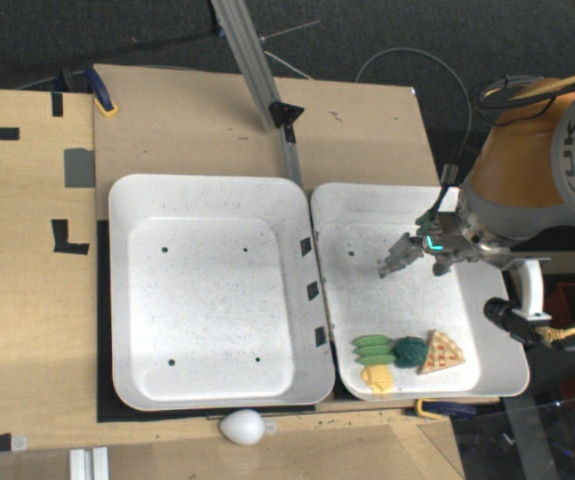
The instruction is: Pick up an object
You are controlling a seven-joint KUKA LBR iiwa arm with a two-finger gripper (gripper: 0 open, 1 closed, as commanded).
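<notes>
A: Fingers status?

B: Gripper [399,259] sits over the right bin [387,203], in its upper-middle part. The fingers [395,262] point left and slightly down in the camera view. They are dark and small here; I cannot tell whether they are spread or closed. Nothing is visible between them. A small teal light shows just behind them on the wrist.

A: Arm?

B: Grey wrist, orange band [522,153] above it, entering from the right edge over the bin's right rim.

A: Where are the objects?

B: All in the right bin, bunched at its near edge, well apart from the fingers. Left to right: a green ridged piece [372,347] with a yellow piece [377,376] just below it and touching it, a dark teal round piece [408,350], then an orange pizza-slice shape [441,352] leaning against the teal one.

A: Anything else?

B: Left bin [207,193] beside the right one, rims touching along the middle. A white egg-shaped item [242,427] lies on the table [27,298] just outside the left bin's near rim. A grey pole [250,53] slants in from the top toward the join of the bins.
</notes>
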